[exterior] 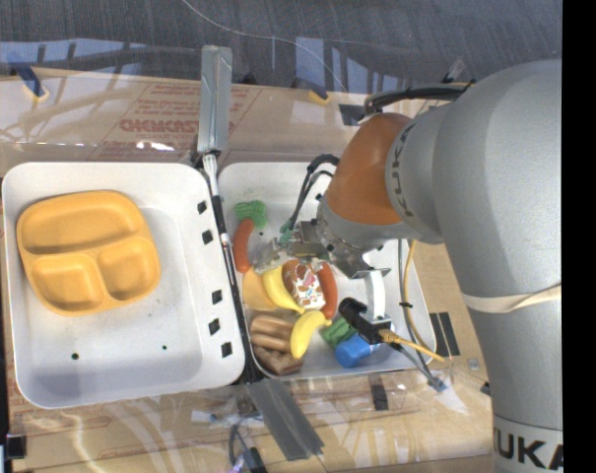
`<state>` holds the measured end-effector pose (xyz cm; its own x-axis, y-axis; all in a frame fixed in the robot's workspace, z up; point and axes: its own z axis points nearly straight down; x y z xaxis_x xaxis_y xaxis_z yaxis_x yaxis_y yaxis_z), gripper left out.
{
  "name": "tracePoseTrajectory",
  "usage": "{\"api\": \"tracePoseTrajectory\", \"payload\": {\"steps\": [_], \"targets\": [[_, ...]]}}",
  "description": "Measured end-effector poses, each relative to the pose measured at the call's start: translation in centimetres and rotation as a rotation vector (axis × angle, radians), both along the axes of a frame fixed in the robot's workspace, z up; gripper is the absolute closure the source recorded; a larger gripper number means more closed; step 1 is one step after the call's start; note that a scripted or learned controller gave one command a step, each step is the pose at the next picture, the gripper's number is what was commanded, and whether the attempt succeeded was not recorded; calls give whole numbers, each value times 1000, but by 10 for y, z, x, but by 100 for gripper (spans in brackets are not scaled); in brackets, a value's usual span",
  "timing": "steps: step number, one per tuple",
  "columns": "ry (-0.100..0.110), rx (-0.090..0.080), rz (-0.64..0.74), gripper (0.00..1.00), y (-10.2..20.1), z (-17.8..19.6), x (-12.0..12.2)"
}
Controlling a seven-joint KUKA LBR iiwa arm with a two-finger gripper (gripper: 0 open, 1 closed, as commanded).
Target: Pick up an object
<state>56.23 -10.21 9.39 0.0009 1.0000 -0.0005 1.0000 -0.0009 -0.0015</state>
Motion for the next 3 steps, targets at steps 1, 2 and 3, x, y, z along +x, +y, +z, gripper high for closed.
{"api": "tracePoseTrajectory", "payload": {"steps": [1, 2, 3], "targets": [[1, 1, 0, 0, 0, -1, -1], [-1, 0, 80, 0, -35, -2, -2], [-1, 0, 85, 100, -35, 7, -1]]}}
